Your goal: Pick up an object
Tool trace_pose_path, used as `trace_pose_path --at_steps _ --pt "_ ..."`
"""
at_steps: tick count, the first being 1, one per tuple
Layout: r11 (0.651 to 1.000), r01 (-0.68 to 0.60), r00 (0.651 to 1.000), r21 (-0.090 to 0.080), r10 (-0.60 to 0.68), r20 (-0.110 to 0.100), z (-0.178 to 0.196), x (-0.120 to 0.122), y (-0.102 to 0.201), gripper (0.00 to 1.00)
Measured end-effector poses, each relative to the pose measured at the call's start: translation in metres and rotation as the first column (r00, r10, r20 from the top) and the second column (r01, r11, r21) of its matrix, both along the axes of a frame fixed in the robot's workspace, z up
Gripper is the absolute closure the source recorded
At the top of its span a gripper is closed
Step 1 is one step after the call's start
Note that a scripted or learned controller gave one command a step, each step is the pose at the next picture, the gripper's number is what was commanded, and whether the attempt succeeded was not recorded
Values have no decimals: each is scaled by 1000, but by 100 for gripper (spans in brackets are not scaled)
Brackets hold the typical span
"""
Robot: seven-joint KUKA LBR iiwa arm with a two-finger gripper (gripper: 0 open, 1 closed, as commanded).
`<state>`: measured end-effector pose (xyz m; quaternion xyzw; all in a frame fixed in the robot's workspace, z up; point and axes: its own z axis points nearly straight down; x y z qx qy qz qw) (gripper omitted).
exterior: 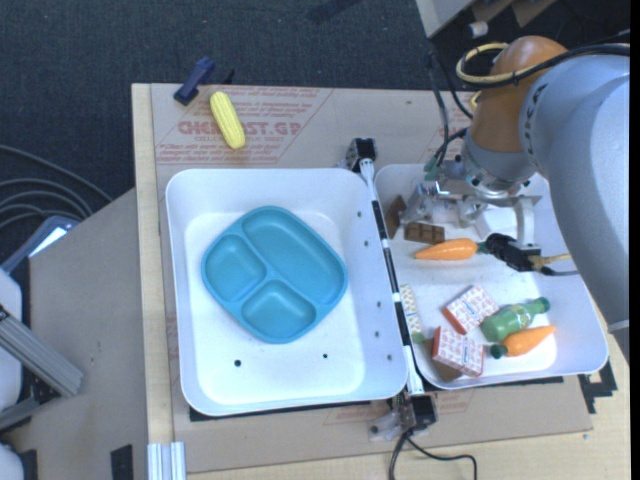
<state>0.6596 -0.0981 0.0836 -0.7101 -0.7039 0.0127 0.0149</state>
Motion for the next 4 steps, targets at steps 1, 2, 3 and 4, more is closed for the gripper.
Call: trace_pose_path --at_steps 1,2,3,4 --pt "1000 -8 999 -3 8 36 1 -53 -21 0" --pt "1000 -10 999 -4 10 40 1 -31 -25 0" --pt "1000 -11 999 -5 11 48 14 -29 -25 100" --pt "1000 -11 999 -5 11 47 14 -29 -25 0"
